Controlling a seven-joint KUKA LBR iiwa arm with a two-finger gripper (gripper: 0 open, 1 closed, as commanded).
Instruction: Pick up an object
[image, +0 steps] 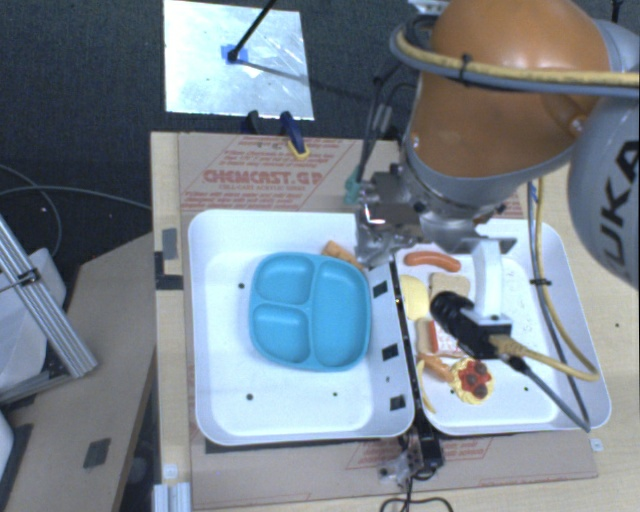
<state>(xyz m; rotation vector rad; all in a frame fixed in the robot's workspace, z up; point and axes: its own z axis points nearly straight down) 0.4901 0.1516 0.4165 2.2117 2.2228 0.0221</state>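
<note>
While the grey arm with its orange band (510, 70) hung over the bins, its hand (385, 235) sat above the divider; I cannot tell its opening. Toy food pieces (455, 340) lay in the right white bin (560, 300), a blue sectioned plastic plate (308, 310) in the left bin (220, 300).

Blue divided plate (308, 310) looking like smooth matt plastic; white bins (225, 400) showing as smooth plastic with slight sheen; board (262, 174) underneath looking like printed cardboard; orange band (500, 70) shining glossy.
</note>
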